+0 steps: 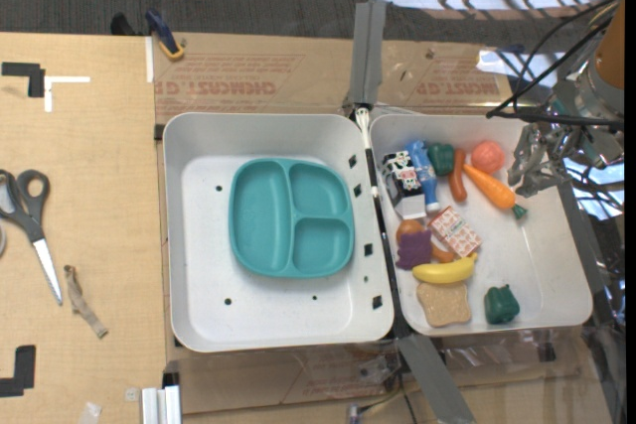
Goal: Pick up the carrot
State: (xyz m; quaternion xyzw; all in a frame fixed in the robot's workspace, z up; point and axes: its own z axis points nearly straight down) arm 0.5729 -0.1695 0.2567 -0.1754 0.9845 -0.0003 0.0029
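The carrot (491,186) lies in the right bin (556,283), near its back edge and toward the right wall, slanting with its thin green end toward that wall. A round pink-red fruit (487,155) touches its thick end on the back side, and a small red sausage (458,184) lies just beside it on the left. The gripper (534,166) hangs just beside the carrot's thin end, near the bin's back right corner; nothing is between its fingers, and I cannot tell how far apart they stand.

The likely failure, as I judge it: closing on the tapered end lets the carrot slip out or swing. Descending nearer the thick end risks nudging the fruit or catching it instead. The right wall also crowds the approach.
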